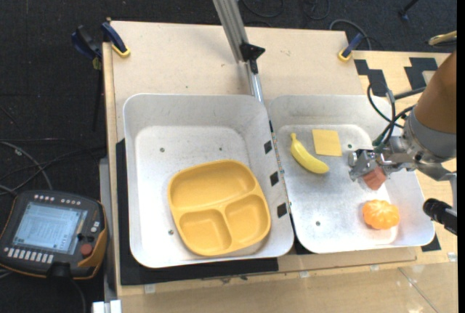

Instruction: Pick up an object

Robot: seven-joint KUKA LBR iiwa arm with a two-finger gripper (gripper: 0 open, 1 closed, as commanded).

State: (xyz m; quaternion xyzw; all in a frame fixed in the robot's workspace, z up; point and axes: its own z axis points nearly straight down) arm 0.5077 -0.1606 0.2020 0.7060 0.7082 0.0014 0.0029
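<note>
The right bin (pixel 407 232) holds a yellow banana (pixel 308 157), a flat yellow square slice (pixel 326 142), an orange tangerine (pixel 380 215) and a small reddish-brown object (pixel 374 179). My gripper (pixel 365 168) reaches in from the right and sits low over the bin's right half. It is directly against the top of the reddish-brown object, which pokes out just below the metal gripper body. The tangerine lies a short way in front of the gripper. The banana and the slice are to its left.
The left bin (pixel 145 123) holds a yellow divided plate (pixel 218 206). A slanted metal pole (pixel 225 3) rises from between the bins at the back. A teach pendant (pixel 51 232) lies off the bench at the left. Clamps hold the board's back corners.
</note>
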